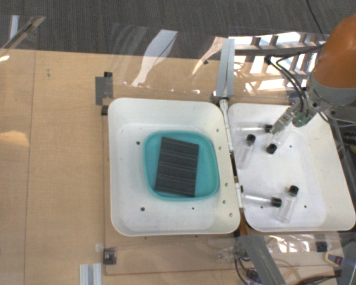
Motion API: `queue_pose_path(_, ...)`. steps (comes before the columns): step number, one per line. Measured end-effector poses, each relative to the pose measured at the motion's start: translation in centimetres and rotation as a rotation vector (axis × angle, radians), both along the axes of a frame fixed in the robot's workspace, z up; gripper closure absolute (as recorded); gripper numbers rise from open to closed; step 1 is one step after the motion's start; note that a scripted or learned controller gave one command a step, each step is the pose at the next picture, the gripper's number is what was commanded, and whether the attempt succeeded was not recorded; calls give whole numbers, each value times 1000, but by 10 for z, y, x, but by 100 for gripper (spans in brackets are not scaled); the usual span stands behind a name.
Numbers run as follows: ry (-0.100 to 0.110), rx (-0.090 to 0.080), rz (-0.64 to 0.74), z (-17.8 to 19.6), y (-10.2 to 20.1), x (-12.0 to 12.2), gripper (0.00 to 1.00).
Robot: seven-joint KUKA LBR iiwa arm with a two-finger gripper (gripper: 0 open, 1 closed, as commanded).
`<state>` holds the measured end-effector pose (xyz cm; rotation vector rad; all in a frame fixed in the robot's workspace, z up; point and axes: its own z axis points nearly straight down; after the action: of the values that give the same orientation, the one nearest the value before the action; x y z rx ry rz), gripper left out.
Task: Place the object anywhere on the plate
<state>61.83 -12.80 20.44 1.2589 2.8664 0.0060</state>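
Camera view shows two white bins on the desk (pixel 47 159): the left bin (pixel 124 218) holds one teal plate (pixel 209 177) with one dark ribbed block (pixel 177 167) lying flat on it, inside the rim. The right bin (pixel 326 206) holds four clear tubes with black caps. The end effector (pixel 283 125) hangs over the right bin's upper part, well apart from the block, grasping nothing visible; its opening cannot be judged. Bare white bin floor surrounds the plate.
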Motion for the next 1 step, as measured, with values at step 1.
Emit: queue_pose_path(1,0,0,0,0,0,0,0)
